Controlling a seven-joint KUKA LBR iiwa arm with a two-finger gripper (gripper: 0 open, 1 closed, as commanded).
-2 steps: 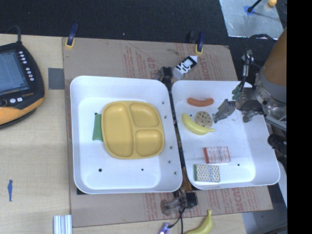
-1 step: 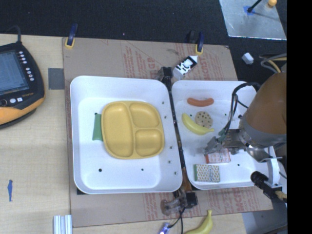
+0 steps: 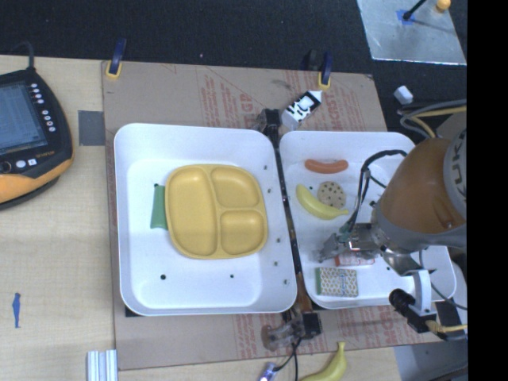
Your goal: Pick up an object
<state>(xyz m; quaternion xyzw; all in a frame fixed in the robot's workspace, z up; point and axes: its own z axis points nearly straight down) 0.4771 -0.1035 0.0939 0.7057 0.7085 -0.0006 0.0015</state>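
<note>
- Pincer (image 3: 343, 248) sits low in the right bin (image 3: 444, 288), over the bare floor between the banana (image 3: 316, 203) above it and the patterned packet (image 3: 338, 282) below; I cannot tell how far it is parted, or whether anything is caught in it.
- Nearest things to take are the packet, flat on the bin floor just below the pincer, and the banana and cookie (image 3: 330, 193) just above; the hot dog (image 3: 326, 165) lies further up, near the bin's top wall.
- Risk, as I judge it: the pincer stands between objects rather than squarely over one, so a closing here may catch only air or clip an edge.
- The packet is thin and flat, so it may slip away from the tips instead of lifting.
- Banana and cookie touch each other, so a push on one could shove both.
- Hard to read: the arm's bulk (image 3: 421, 197) covers the right part of the bin, and whatever lies beneath it is hidden.
- Something reddish shows at the pincer's tip, too small and blurred to name.
- The left bin (image 3: 143, 292) holds a yellow divided plate (image 3: 216, 210) with a green thing (image 3: 159, 207) half tucked beneath its left edge.
</note>
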